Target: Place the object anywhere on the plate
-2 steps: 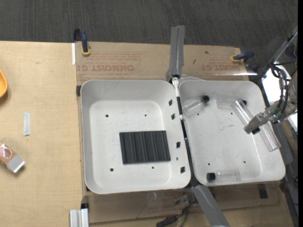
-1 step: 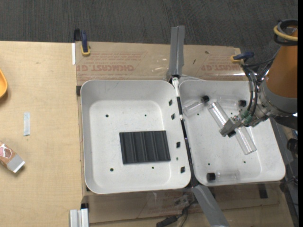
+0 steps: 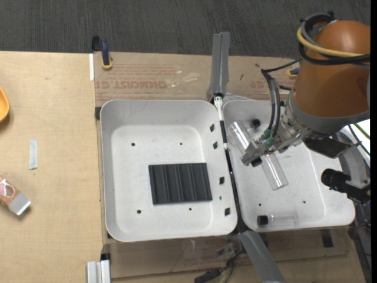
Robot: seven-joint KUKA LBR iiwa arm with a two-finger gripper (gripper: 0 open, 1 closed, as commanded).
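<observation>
Orange band [image 3: 333, 69] over half-hidden jaws

plate [image 3: 179, 183] in left bin [image 3: 118, 128] (mid-floor)

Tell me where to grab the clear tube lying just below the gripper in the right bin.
Likely mid-length on the clear tube, coming straight down and closing across its narrow width; it lies flat and slanted on the right bin floor.

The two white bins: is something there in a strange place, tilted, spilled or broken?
Nothing looks spilled or broken. The dark ribbed plate lies flat and nearly square in the left bin. In the right bin, clear tubes lie slanted under the gripper, and another clear piece rests near the front wall.
</observation>
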